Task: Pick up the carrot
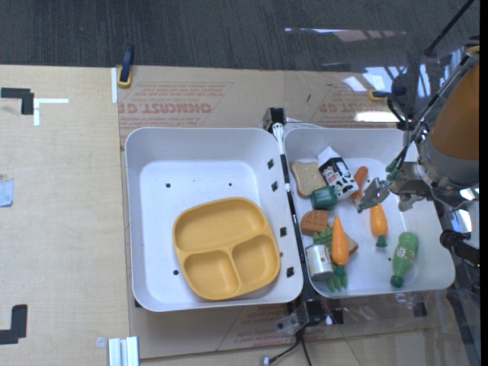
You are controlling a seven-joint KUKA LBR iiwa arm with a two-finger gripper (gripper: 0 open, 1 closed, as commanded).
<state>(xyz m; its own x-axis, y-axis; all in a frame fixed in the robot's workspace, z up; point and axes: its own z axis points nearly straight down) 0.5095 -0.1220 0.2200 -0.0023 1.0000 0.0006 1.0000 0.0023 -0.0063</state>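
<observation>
1. You see two white bins side by side on the counter [61,227]: the left bin [145,227] holds a yellow divided plate [226,247], and the right bin [427,269] holds the toy food.
2. The arm [457,128] reaches in from the right, and its pincer [374,195] hangs over the middle of the right bin.
3. You cannot tell from this view whether the pincer is spread or pressed together; nothing is clearly seen between its tips.
4. One carrot [378,221] lies just near of the pincer, almost touching its tip, with its green top pointing toward the near rim.
5. A second carrot [339,244] lies further left, resting across a brown cookie-like piece [314,222] and some green leaves.
6. A smaller orange piece [360,178] sits just left of the pincer, beside a black-and-white carton [335,171].
7. A slice of bread [306,177] lies at the far left of that bin, a green bottle [404,256] at the near right, and a tin can [319,261] near the left wall.
</observation>
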